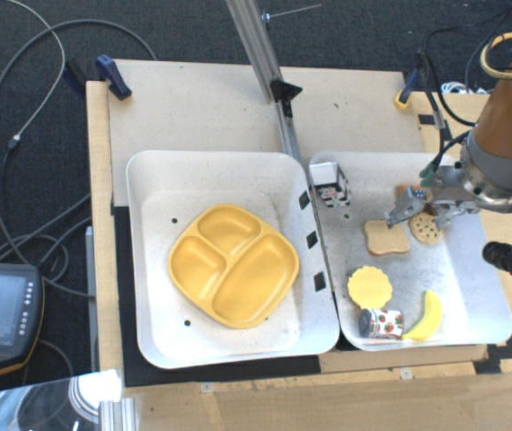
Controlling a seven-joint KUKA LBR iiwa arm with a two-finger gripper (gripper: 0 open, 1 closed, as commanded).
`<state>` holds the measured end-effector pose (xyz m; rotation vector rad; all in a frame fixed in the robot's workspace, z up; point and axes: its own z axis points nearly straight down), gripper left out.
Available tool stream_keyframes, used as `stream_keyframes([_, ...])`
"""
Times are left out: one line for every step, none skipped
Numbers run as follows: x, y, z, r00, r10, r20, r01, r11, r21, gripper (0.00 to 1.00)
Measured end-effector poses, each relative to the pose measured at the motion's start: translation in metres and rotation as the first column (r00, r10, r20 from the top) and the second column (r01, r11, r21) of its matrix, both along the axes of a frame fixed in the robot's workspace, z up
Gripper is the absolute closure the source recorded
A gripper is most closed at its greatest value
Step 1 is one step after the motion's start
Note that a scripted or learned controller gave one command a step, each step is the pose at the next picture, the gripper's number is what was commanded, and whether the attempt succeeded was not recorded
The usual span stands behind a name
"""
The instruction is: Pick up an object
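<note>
The right bin holds toast, cookie and banana beneath the open, empty hand.

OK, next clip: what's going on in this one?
A KUKA arm reaches in from the right, its gripper low over the right bin beside a toast slice and a cookie. Nothing is visibly held. A yellow divided plate lies in the left bin; a banana sits near the right bin's front.
</note>
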<state>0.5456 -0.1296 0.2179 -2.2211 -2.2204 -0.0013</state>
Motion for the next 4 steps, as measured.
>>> stream_keyframes([0.001,0.000,0.011,1.000,0.001,0.003,-0.001,1.000,0.000,1.00])
stream_keyframes([0.015,0.079,0.109,1.000,0.009,0.010,-0.009,1.000,0.000,1.00])
stream_keyframes([0.006,0.108,-0.004,1.000,0.003,-0.011,-0.003,1.000,0.001,1.00])
stream_keyframes([0.027,0.191,0.042,1.000,0.010,0.006,-0.010,1.000,0.002,1.00])
